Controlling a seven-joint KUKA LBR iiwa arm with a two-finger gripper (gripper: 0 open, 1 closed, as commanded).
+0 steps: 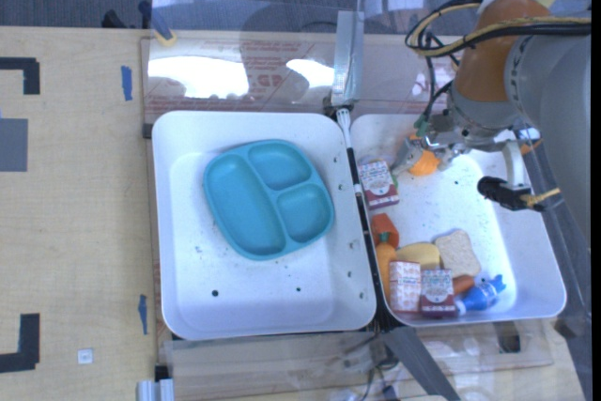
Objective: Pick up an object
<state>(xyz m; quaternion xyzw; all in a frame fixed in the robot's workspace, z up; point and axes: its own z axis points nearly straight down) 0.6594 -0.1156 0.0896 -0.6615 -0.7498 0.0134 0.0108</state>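
The pincer (424,146) hangs low over the far end of the right bin (535,258), just beside a small orange piece (425,164). Whether anything is gripped cannot be told. A small carton (377,182) lies near its left.

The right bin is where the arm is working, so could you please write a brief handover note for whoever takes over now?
Hand: low over the far end of the right white bin, beside a small orange piece; a grasp cannot be confirmed.
Things: small red-and-white carton near the divider; toy bread slice, two more cartons and a blue toy at the near end. Blue divided plate sits in the left bin.
Done: nothing visibly lifted.
Left: grasp and lift one object.
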